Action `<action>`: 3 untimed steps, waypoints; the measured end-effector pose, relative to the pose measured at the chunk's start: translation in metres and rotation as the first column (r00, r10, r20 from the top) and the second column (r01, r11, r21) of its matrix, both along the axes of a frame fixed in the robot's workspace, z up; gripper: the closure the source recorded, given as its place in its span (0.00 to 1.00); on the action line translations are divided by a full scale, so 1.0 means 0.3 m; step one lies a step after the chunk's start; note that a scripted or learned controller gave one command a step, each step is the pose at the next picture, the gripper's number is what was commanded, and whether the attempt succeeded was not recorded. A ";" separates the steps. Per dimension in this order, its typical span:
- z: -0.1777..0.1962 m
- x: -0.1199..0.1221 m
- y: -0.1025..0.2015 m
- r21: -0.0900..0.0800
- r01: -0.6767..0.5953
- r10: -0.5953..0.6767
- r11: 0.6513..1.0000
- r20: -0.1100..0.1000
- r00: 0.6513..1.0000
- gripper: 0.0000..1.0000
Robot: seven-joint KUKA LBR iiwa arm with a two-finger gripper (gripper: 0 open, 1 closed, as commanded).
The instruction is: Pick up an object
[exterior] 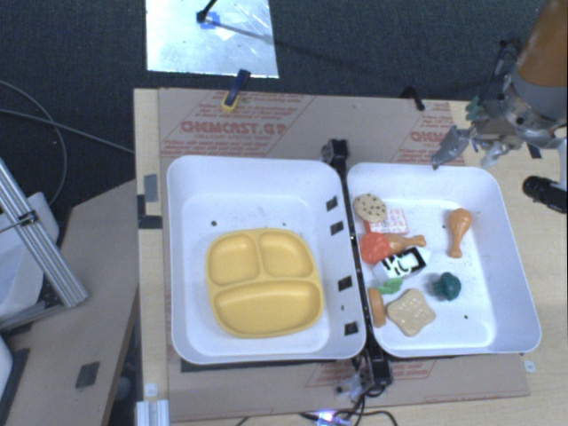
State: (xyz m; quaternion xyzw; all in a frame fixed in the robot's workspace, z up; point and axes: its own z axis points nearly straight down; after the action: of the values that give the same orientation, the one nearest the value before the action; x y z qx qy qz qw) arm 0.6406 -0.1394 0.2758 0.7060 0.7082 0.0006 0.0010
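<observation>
Objects for picking lie in the right bin (506, 238), all of them toy food, while the left bin (191, 238) carries a yellow tray (264, 282) with three compartments, lying flat near its middle. Black clips (338, 229) run along the seam where the two bins meet.

Just right of that seam, a round cookie (368, 208) sits near the top of the cluster, touching a pink wafer (392, 220) beside it. Below them is a red piece (374, 248) joined to an orange stick (406, 241), and under that a black-and-white card (404, 262) with a green leaf (389, 285) at its lower edge. A small carrot (377, 308) lies close to the seam, and a toast slice (410, 312) rests just beside it, toward the front of the bin. A dark green lump (446, 286) sits apart, right of the card. A drumstick (458, 229) lies alone further right, its thick end up.

Above the right bin's far right corner hangs the gripper (468, 149), over the bench (266, 118) edge and not inside the bin. Its fingers (446, 149) are spread apart with nothing between them, well clear of every toy. The arm (541, 51) behind it shows its orange band.
</observation>
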 end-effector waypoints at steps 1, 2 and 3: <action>-0.482 -0.259 0.049 0.005 0.003 -0.003 1.000 -0.015 1.000 0.00; -0.572 -0.427 0.079 -0.003 -0.002 0.002 1.000 0.022 1.000 0.00; -0.289 -0.326 0.306 0.001 -0.007 0.007 1.000 0.007 1.000 0.00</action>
State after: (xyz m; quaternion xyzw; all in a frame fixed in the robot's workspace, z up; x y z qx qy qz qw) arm 0.5429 -0.0477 0.1891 0.7036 0.7106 0.0033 0.0032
